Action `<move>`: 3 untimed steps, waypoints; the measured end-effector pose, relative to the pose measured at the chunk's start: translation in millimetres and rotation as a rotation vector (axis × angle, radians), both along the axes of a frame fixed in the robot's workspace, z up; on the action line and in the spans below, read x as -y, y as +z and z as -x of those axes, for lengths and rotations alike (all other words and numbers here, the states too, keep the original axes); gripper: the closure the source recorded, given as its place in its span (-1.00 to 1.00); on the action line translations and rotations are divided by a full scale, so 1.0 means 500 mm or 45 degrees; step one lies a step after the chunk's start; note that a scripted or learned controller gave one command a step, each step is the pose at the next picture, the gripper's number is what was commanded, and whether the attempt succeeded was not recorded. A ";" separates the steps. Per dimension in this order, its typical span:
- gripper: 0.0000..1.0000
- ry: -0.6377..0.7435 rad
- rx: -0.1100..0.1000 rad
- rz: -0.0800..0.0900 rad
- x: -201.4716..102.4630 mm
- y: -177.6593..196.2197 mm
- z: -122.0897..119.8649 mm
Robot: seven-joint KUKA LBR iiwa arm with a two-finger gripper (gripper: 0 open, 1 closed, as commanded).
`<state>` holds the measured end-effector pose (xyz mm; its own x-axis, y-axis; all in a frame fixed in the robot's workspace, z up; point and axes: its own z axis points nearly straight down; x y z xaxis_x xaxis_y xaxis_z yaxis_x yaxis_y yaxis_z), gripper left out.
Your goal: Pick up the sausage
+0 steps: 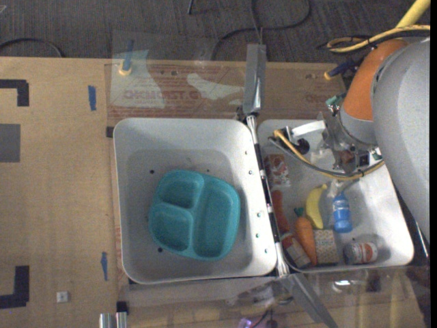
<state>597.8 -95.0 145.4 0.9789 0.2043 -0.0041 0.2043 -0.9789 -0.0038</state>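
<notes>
Sausage [278,210] at 9 o'clock in the right bin [399,214], hard against the left wall. Long axis close to 12-to-6, upper end tipped a touch toward 11, lower end toward 5. Slim, rounded, reddish-brown, smooth-looking skin. Lying flat and free of the gripper.

At 12 o'clock from the sausage, just beside its upper end, a small pale printed packet [276,170]. At 4 o'clock from it, an orange carrot [306,238], tapered, green stub at the upper end, axis roughly 11-to-5, near the sausage's lower end. At 3 o'clock, a yellow banana [314,207], curved, glossy like plastic. Further toward 3, a translucent blue bottle [341,212] with a pale cap, upright or nearly so. At 5 o'clock in the bin, a small patterned block [326,246] touching the carrot, and past it a squat can [360,251] on its side.

Gripper [339,157] over the 12 o'clock part of the right bin, well apart from the sausage, wrapped in yellow and black cabling; open or closed, cannot tell. Above it the orange band and the broad grey arm [410,115] at 2 o'clock.

Left bin [130,183]: shallow, white, matte, rounded corners, holding a teal divided plate [195,214] with three compartments, smooth moulded plastic by the look.
</notes>
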 end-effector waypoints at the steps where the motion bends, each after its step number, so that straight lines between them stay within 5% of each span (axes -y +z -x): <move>1: -1.00 0.547 0.002 -0.002 -0.046 0.077 0.051; 2: -1.00 0.547 0.002 -0.002 -0.046 0.077 0.051; 3: -1.00 -0.007 0.005 0.004 0.048 0.234 0.055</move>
